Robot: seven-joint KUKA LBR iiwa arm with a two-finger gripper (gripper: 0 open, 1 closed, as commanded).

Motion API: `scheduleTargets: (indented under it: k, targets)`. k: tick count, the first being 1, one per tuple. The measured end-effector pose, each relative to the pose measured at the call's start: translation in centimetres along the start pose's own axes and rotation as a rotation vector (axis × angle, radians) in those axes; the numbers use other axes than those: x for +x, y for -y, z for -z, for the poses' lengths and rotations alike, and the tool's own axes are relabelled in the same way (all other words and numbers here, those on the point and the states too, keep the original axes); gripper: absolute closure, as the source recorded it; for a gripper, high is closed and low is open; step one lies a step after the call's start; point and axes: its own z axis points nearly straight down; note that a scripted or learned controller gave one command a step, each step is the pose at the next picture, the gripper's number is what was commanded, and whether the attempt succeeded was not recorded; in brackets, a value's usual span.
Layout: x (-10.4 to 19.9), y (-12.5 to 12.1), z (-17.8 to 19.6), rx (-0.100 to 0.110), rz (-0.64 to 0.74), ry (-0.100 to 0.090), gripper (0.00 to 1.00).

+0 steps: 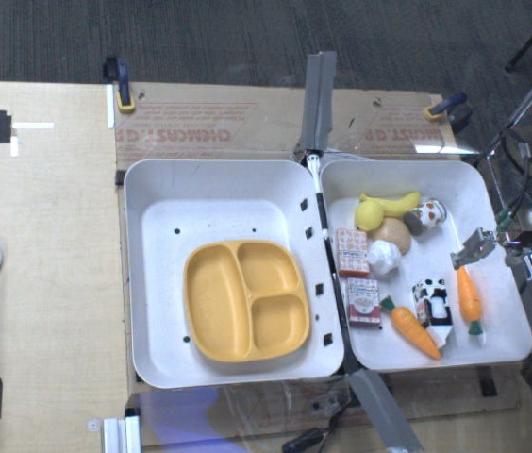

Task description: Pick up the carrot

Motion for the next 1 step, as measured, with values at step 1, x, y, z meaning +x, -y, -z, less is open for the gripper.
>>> scheduleTargets:
  k: [1]
  targets:
    - [-2.20, 0.81, -10.08, -0.013, -0.101, -0.008, 0.00]
